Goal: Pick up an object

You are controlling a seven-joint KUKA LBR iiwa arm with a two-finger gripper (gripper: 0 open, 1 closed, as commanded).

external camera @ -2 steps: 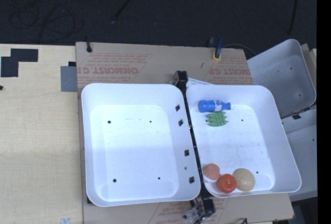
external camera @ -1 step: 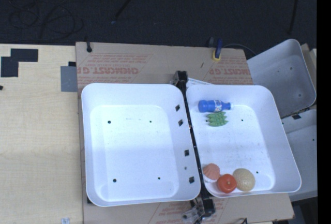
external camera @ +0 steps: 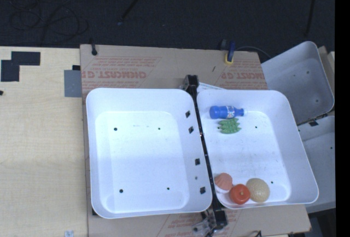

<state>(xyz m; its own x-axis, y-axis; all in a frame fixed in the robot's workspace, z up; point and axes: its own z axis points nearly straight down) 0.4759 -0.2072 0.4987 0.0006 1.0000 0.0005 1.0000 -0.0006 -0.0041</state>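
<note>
**Bench inspection: five objects recorded in right-hand bin**

The state of the jaws cannot be told, so positions are recorded relative to the bins.

Nearest the camera, three items are grouped in the near corner of the shallow white plastic right bin [external camera: 299, 143], close to the divider. A small red round tomato-like object [external camera: 239, 194] is set against the near wall. A tan rounded object [external camera: 258, 189] is touching it on the right. A pale pink rounded object [external camera: 223, 180] lies just beside it on the left.

Further back, well apart from that group, a small green leafy plastic piece [external camera: 229, 126] is noted. Just beyond it, a blue plastic bottle with a white label [external camera: 225, 112] lies on its side near the far wall.

The shallow white plastic left bin [external camera: 88, 143] adjoins the right bin. Both bins are seated on a printed brown cardboard sheet [external camera: 164, 69] laid over the light wooden bench [external camera: 38, 148].
</note>
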